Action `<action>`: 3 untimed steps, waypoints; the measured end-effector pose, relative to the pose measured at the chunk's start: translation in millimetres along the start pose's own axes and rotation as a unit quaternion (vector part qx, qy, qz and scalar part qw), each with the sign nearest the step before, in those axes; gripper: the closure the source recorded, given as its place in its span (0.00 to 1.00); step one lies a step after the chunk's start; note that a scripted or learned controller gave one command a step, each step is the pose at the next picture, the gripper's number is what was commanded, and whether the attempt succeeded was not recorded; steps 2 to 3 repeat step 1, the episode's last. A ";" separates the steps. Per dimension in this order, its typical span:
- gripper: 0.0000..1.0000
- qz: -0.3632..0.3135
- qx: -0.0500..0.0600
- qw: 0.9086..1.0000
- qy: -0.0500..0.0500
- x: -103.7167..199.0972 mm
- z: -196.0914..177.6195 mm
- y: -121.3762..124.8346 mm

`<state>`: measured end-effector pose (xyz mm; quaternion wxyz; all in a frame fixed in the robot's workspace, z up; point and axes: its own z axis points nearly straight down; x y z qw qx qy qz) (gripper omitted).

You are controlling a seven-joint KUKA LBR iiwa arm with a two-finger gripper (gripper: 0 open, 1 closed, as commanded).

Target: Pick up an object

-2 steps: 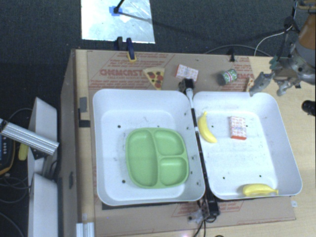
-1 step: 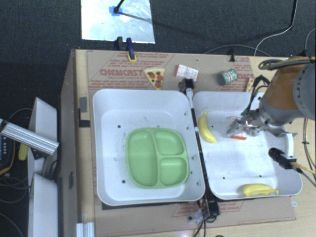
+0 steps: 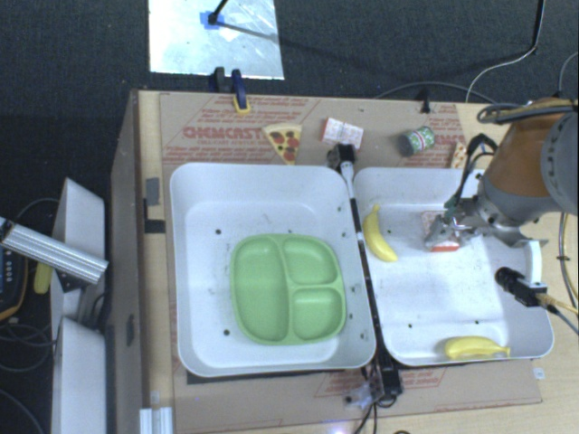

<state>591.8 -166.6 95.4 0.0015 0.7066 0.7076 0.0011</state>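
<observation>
Reaching in from your right, the grey arm with its orange band had the gripper (image 3: 450, 226) low over the right bin (image 3: 452, 287), down at a small pale object with a red edge (image 3: 441, 240) near that bin's upper middle. You could not tell from this slant whether the claw was apart, together or clamped on that object; the metal parts blurred into it. A smooth curved yellow banana (image 3: 378, 235) lay by the right bin's left wall, and a second banana (image 3: 475, 346) lay near its lower rim. The left bin (image 3: 194, 242), of glossy white plastic, held a rounded green divided plate (image 3: 289, 287) with three hollows. On the brown cardboard beyond the bins you had a flat pizza-slice toy (image 3: 284, 141) and a small green can (image 3: 420, 139)
</observation>
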 end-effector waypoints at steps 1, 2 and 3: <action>1.00 -0.001 0.000 1.000 0.000 50.5 -39.5 10.4; 1.00 -0.001 0.000 1.000 0.000 50.5 -39.5 10.4; 1.00 -0.001 0.000 1.000 0.000 50.5 -39.5 10.4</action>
